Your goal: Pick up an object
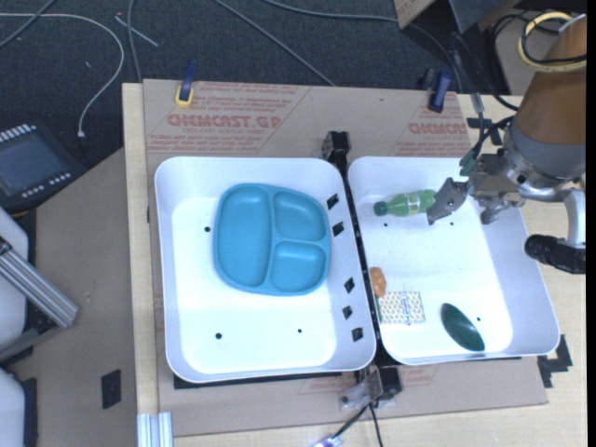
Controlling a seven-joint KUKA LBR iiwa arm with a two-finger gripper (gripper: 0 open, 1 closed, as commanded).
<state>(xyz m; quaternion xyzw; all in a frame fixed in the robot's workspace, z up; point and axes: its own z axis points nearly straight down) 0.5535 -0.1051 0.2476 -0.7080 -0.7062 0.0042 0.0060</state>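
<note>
In the right bin [521, 277] a green bottle [407, 203] lies on its side near the far left corner. A dark green oval object [463, 327] rests near the front edge, with a patterned white packet [400, 307] and a small orange piece [378, 280] to its left. My gripper [467, 207] hangs over the far part of this bin, just right of the bottle. Its fingers are spread open with nothing between them, and the left finger [444, 202] is close to the bottle's base.
A blue divided plate [272, 238] lies in the left bin [186, 277]. Black clips [337, 145] join the two bins along the middle wall. The arm's grey body with its orange band [557, 82] stands over the right bin's far right corner.
</note>
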